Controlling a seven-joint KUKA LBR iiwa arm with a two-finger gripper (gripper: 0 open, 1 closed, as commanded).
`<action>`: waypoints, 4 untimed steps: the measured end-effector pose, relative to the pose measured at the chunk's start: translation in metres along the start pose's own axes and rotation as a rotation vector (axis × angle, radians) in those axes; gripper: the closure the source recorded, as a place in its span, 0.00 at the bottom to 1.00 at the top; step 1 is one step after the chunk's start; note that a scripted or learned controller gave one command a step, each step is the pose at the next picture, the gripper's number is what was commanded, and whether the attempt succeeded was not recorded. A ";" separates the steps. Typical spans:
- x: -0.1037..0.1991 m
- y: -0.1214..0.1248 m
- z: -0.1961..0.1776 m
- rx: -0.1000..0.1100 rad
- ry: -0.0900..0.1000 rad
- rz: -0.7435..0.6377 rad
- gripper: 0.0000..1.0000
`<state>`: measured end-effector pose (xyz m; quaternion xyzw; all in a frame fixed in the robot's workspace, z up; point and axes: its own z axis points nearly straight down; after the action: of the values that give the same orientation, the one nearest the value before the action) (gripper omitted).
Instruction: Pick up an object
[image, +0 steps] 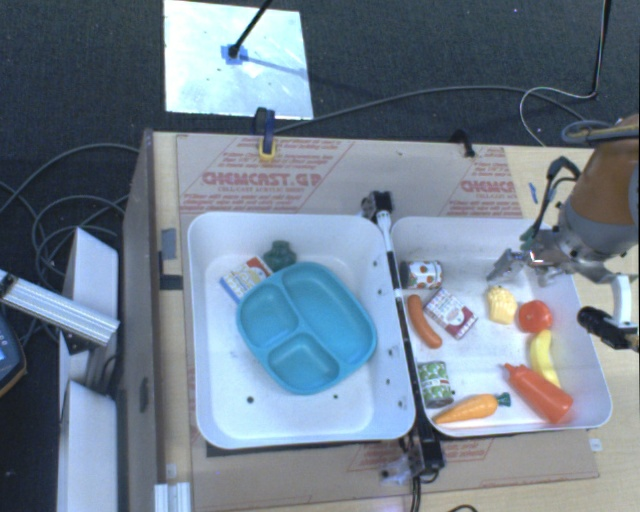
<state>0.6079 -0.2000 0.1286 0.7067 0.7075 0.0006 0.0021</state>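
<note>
On the desk (330, 165), my pincer (512, 262) spreads empty just above the corn (501, 304), which stands upright.

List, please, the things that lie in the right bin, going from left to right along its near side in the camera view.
Green packet → carrot → orange bottle. The banana lies just behind the bottle and overlaps it in this order, so I leave it out.

The arm (610, 185) (grey, orange-banded) runs off the right edge.
</note>
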 end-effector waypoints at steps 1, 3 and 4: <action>0.007 -0.014 0.045 0.004 0.002 0.000 0.00; 0.031 -0.001 -0.003 0.000 0.002 -0.004 1.00; 0.042 -0.031 -0.051 0.001 0.002 -0.001 1.00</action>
<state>0.5767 -0.1577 0.1796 0.7062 0.7080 0.0011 0.0012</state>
